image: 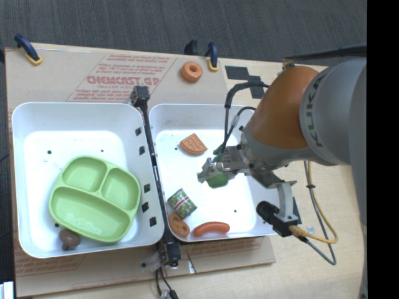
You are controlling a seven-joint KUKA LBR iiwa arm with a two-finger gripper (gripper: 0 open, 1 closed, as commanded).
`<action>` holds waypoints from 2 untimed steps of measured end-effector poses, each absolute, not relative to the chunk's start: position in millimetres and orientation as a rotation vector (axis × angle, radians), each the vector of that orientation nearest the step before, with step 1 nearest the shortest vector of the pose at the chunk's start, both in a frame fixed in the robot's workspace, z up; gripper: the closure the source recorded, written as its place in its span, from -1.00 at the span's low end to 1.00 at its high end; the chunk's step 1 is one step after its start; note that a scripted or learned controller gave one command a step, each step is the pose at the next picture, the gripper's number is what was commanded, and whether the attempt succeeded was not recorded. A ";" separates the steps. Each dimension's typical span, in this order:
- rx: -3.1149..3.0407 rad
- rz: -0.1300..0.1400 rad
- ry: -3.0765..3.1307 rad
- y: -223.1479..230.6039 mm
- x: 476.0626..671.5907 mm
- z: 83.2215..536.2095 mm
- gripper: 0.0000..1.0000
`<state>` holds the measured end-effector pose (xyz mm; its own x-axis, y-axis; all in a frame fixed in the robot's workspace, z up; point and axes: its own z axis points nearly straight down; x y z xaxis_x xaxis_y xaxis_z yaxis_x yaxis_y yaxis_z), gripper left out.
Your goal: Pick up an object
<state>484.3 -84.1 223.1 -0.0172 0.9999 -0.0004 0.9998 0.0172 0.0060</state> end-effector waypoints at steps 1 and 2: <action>2.191 0.009 2.242 -83.9 485.7 233.4 1.00; 2.183 0.011 2.246 -83.6 486.9 243.7 1.00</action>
